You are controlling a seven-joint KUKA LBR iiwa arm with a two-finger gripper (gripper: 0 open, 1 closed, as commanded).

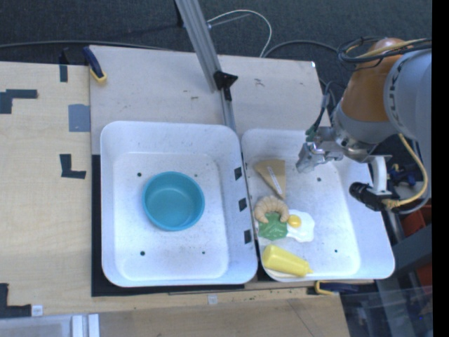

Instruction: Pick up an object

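Observation:
My gripper (pixel 306 161) hangs over the back of the right bin (pixel 337 209), a short way right of a tan wedge (pixel 271 175). Nothing shows between its fingers. Below the wedge, along the bin's left side, lie a croissant (pixel 270 206), a green leafy piece (pixel 274 229) and a fried egg (pixel 299 225). A yellow corn-like piece (pixel 284 261) lies at the front left corner. In the left bin (pixel 126 258) stands a blue bowl (pixel 173 200).
A grey pole (pixel 203 37) slants down from the top to the bins' shared rim. The arm's grey body and orange band (pixel 372 90) stand over the right bin's far right side. Bare bench lies to the left.

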